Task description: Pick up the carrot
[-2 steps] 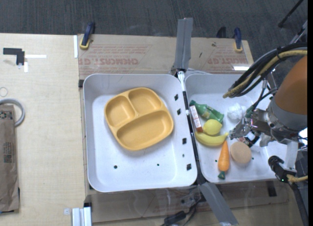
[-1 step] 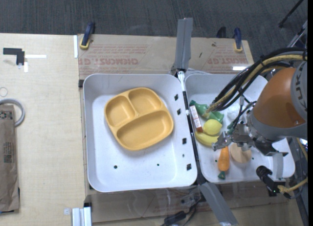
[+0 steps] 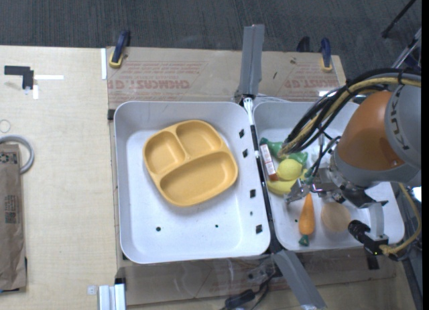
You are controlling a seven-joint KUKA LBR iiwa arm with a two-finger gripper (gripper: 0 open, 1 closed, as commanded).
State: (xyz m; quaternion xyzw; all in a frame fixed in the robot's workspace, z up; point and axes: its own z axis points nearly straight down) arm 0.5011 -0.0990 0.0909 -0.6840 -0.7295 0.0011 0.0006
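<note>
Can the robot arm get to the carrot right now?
Probably yes. The carrot lies in the right bin with its top bare, and the gripper hangs just above its upper end. A lemon sits close beside.

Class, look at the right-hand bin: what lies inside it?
Inside the right bin lie a carrot, a yellow lemon-like fruit and a pale round item. The arm covers the bin's far side, hiding anything beneath.

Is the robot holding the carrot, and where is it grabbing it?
It cannot be told. The end effector sits right at the carrot's upper end in the right bin, but the arm hides the contact.
</note>
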